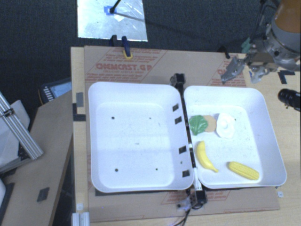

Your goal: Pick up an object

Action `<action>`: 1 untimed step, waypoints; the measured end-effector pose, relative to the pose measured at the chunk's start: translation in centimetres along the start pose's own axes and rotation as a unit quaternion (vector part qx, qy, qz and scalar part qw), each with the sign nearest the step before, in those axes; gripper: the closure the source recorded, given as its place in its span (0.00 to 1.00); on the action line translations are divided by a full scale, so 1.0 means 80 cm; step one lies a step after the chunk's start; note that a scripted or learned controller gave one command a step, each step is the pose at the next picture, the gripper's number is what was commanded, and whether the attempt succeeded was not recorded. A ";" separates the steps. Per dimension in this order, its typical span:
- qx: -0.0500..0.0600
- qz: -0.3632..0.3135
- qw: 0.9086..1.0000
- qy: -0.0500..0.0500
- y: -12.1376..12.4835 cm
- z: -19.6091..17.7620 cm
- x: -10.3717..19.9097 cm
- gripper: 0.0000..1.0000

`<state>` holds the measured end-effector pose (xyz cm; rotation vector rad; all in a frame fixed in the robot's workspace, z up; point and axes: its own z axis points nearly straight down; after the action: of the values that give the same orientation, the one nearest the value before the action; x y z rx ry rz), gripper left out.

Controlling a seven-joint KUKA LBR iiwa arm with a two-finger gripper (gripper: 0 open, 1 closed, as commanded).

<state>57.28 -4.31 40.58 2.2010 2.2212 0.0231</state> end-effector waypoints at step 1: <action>0.006 0.000 1.000 0.000 -0.001 -0.003 -0.003 1.00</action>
<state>57.22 -4.53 40.80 2.2080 2.2263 0.0080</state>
